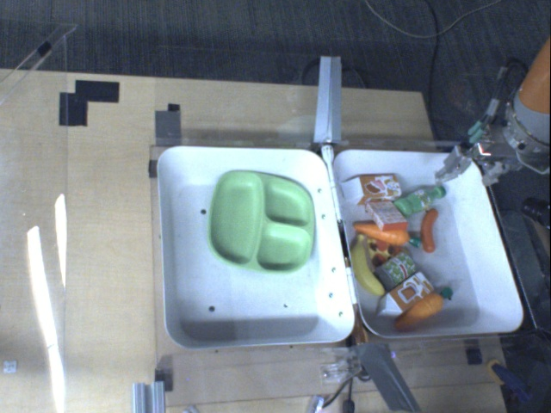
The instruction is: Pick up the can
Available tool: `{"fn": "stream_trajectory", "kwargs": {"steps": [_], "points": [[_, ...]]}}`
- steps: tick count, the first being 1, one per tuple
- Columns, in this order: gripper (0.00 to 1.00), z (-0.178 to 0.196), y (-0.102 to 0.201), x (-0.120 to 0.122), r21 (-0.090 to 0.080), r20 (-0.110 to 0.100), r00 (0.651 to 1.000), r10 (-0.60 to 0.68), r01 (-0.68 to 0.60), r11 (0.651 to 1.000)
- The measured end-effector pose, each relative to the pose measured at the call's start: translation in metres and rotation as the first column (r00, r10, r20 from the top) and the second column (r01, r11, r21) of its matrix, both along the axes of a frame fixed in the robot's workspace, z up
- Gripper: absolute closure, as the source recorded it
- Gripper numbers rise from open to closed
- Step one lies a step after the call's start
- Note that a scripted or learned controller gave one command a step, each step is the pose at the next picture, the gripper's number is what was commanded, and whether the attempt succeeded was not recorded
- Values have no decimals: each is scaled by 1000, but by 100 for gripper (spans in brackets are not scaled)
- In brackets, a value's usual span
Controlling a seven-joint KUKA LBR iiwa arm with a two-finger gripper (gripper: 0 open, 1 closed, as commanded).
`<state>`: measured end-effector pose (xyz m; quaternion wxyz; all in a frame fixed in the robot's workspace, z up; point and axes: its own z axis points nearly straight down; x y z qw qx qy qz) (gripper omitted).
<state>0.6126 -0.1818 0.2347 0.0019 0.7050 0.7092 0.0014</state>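
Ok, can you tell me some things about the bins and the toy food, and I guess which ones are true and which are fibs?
1. The green tray lies in the left bin. True.
2. The banana is in the same bin as the green tray. False: it lies in the right bin, near the wall between the two bins.
3. The gripper is over the top edge of the right bin. True.
4. The gripper is lifting a carrot. False: nothing is seen between its fingers; a carrot lies at the bottom of the right bin.
5. The green tray has just one big hollow. False: it has three sections.
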Motion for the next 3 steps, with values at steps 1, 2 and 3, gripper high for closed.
{"fn": "stream_trajectory", "kwargs": {"steps": [1,2,3], "points": [[0,-109,27,-67,0,-2,994,113,-113,994],[0,-142,88,-99,-6,16,993,121,-121,993],[100,-131,91,-97,-3,20,992,125,-125,992]]}}
